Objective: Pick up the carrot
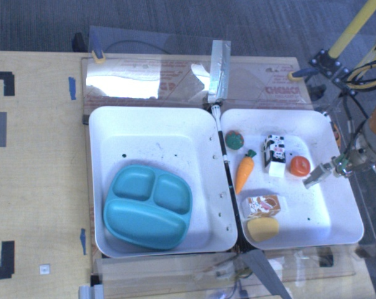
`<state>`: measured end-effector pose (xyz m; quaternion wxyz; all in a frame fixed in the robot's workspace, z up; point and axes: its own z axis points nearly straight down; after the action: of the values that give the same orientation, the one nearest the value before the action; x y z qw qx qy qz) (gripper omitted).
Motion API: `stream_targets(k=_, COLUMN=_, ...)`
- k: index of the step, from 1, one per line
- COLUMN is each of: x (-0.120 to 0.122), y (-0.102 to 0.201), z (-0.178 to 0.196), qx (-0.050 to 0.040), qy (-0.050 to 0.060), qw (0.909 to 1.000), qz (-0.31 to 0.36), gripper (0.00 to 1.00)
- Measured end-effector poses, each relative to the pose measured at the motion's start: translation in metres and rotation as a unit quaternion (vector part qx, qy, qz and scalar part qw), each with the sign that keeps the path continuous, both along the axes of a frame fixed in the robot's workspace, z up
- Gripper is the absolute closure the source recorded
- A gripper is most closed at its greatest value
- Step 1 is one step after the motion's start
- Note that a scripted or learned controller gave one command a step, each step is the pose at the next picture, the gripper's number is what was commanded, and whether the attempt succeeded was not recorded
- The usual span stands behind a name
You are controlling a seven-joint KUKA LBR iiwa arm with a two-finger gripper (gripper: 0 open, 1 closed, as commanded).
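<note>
Orange carrot point(244, 173) lies tilted in the right bin point(343, 223), close to its left wall. Beyond the carrot sit a milk carton point(275, 154) and tomato point(299, 166). My gripper point(317, 175) hovers past the tomato; its opening I cannot tell.

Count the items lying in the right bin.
6: green ball, carrot, cow-print carton, red-orange ball, snack packet, yellow piece at front. None seem hidden.

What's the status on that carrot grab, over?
Hand over right bin, near its right rim, holding nothing visible. Carrot lies by the left wall, untouched. Milk carton and tomato sit between hand and carrot.
</note>
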<state>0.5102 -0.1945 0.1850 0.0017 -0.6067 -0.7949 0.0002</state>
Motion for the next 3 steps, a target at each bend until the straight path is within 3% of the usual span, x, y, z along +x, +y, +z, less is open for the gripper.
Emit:
stream_targets(k=1, x=0.045, y=0.062, z=-0.026, qx=-0.0002, qy=-0.002, qw=0.9998, qz=0.020, gripper=0.00)
stream_targets(k=2, x=0.078, y=0.135, z=0.007, qx=-0.0012, qy=-0.005, qw=0.9850, qz=0.172, gripper=0.00)
stream_targets(k=3, x=0.091, y=0.175, z=0.000, qx=-0.0012, qy=-0.005, qw=0.9535, qz=0.301, gripper=0.00)
